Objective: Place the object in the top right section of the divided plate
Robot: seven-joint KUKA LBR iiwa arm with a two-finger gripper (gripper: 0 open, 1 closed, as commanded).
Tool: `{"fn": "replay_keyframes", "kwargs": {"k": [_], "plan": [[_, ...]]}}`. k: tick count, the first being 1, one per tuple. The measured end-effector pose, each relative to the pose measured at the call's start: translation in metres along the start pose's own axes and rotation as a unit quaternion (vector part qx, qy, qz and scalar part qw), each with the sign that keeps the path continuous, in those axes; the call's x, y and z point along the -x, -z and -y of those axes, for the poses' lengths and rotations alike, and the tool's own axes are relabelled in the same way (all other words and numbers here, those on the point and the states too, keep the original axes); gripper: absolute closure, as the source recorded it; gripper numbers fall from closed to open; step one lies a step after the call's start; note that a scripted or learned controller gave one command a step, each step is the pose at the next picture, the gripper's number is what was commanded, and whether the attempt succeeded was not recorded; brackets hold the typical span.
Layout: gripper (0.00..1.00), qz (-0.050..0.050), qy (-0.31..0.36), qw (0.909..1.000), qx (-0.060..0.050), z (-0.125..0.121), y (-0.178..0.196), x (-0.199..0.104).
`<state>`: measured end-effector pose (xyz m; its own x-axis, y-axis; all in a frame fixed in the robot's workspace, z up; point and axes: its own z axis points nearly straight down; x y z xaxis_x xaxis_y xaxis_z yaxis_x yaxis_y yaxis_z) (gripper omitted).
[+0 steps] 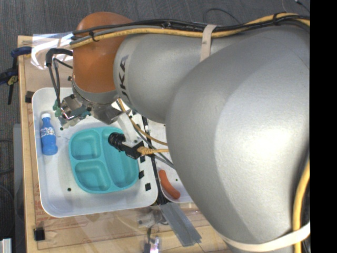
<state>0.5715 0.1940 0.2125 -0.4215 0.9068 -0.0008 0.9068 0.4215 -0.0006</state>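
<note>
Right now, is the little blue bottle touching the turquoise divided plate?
Apart. The camera view shows a strip of white bin floor between the small blue bottle and the turquoise divided plate.

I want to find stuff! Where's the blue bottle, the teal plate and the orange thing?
blue bottle [48, 136], camera view, on its label.
teal plate [92, 173], camera view, lower compartment floor.
orange thing [168, 185], camera view, its middle.

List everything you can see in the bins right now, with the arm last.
divided plate: one, teal, middle of the left bin, sections hold nothing.
bottle: one, blue with white cap, left bin, left of the plate.
sausage-like object: one, orange-red, right bin, near the divider, partly hidden by the arm.
bins: two, white, side by side.
arm: one, grey with orange band, reaching in from the right.
gripper: one, above the left bin's upper edge.
</note>
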Motion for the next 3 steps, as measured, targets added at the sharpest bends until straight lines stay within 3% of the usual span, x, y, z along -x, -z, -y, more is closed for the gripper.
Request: {"fn": "replay_keyframes", "kwargs": {"k": [1,2,3], "plan": [[1.00,0.000,0.020,0.9998,0.000,-0.008,0.052,0.083],[1.00,0.000,-0.077,0.9970,0.000,-0.003,0.108,0.106],[1.00,0.000,0.034,0.9994,0.001,0.004,0.220,0.211]]}}
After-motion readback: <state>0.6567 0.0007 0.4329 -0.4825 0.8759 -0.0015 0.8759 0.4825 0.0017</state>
